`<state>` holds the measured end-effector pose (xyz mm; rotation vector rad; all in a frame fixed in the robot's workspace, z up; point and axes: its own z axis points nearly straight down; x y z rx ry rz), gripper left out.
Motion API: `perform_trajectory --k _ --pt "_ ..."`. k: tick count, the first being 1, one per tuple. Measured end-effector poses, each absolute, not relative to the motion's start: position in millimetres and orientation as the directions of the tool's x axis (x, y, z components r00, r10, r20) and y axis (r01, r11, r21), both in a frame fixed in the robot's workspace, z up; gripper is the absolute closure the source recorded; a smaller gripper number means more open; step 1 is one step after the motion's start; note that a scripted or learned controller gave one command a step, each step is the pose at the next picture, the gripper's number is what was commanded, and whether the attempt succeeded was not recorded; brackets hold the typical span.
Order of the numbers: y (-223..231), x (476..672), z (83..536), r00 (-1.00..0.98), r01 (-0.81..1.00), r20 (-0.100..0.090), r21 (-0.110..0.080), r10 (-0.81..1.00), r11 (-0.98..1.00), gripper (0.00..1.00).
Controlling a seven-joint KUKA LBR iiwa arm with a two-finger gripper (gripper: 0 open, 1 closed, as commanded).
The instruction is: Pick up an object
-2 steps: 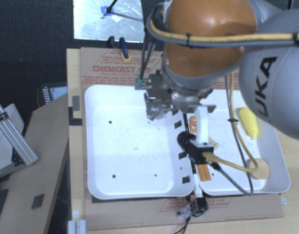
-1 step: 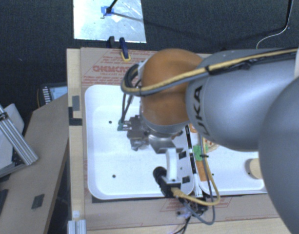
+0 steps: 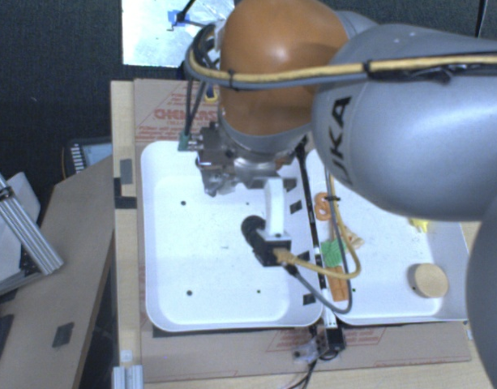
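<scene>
Wood-coloured and round, a small disc (image 3: 428,280) lies flat near the front of the right bin (image 3: 394,318), apart from everything else in it. It looks the cleanest candidate for a pick. It is probably light and stiff with a plain dry surface, so a pinch across its width from straight above should hold, though a low, flat shape leaves little edge to catch. Left of it, close to the wall shared by the two bins, a tan stick (image 3: 338,290) lies beside a small green piece (image 3: 332,254), with an orange loop-shaped piece (image 3: 323,207) farther back. These are thin and crowded together with the robot's cable running over them, so they would likely be fiddlier to take. A yellow scrap (image 3: 419,226) pokes out from under the arm (image 3: 410,128), too cut off to identify. Farther back, the gripper (image 3: 216,181) hangs over the rear part of the left bin (image 3: 191,290), well apart from the disc. Its tip is blurred and partly masked by its own body, so I cannot tell whether it is apart or together. The arm hides much of the right bin's far half.
</scene>
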<state>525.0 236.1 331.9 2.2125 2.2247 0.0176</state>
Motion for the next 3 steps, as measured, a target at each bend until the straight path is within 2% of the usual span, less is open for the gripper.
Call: perform_trajectory --k 1,2,3 --pt "233 618.6 395 0.001 1.000 0.003 0.014 1.000 -0.001 1.00" --pt "235 579.4 509 -0.006 1.000 0.006 0.012 1.000 0.006 1.00" --pt "188 507.1 535 0.000 1.000 0.001 0.000 1.000 0.000 1.00"
